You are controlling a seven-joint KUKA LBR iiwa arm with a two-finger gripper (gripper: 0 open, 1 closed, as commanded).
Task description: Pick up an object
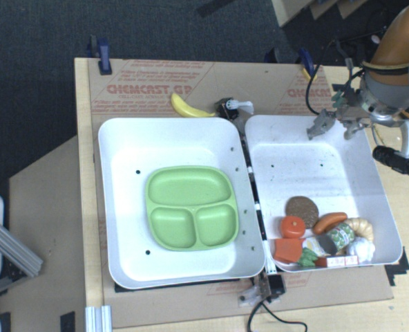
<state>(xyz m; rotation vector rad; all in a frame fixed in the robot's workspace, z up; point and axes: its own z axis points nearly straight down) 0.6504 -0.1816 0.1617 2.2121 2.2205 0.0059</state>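
Gripper (336,124) open over right bin's (370,164) far edge, sausage (329,221) lying diagonally

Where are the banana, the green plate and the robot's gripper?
banana (191,108): camera view, middle of its curved body.
green plate (191,187): camera view, floor of its large top compartment.
gripper (336,124): camera view, midway between its fingertips.

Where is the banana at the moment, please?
In the camera view, the banana lies on the bench outside the bins, just behind the left bin's far rim, left of a small black-and-white object.
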